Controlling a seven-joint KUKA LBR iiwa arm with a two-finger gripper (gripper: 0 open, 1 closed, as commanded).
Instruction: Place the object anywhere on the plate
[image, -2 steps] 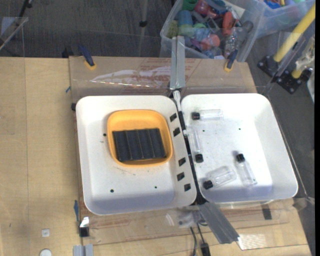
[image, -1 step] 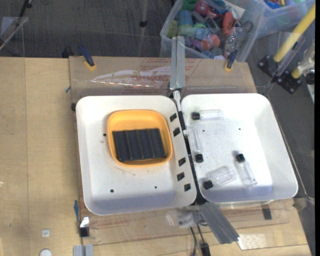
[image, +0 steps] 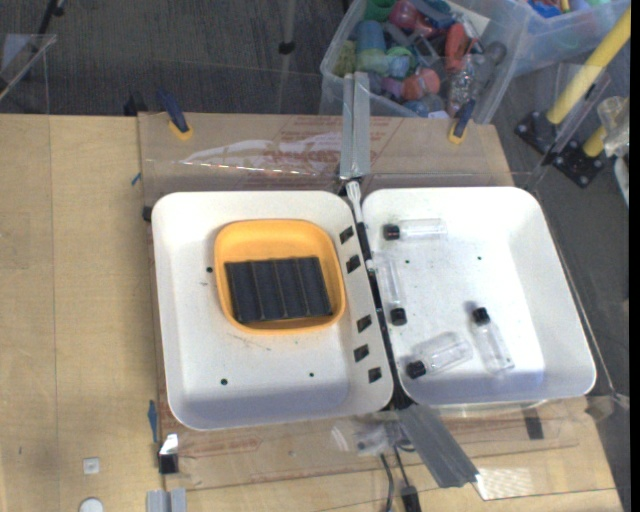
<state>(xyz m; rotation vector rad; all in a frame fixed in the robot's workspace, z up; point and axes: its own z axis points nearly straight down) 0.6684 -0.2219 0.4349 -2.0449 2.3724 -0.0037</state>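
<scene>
Plate (image: 275, 238): orange, rounded-square, in the middle of the left bin (image: 185, 310), well away from the walls, which likely gives a wide landing area from any side.
Insert (image: 278, 289): dark ribbed block covering most of the plate's floor; whether it is fixed or loose cannot be told.
Objects: four clear vials with black caps lie on their sides in the right bin (image: 545, 250), none on the plate, so the task appears not yet done.
Upper vial (image: 418, 230): near the far wall, apart from the others.
Divider vial (image: 392, 290): lying just beside the central divider (image: 360, 300), probably awkward to reach.
Lower pair: stubby vial (image: 442, 352) and slim vial (image: 492, 342) near each other, seemingly not touching.
Which vial is meant: unclear from the task wording.
Claw: open or closed cannot be told.
Hard to see: clear glass against white blurs the vial outlines; caps are the best cue.
Background: toy box (image: 430, 45) cut off by the top edge.
</scene>
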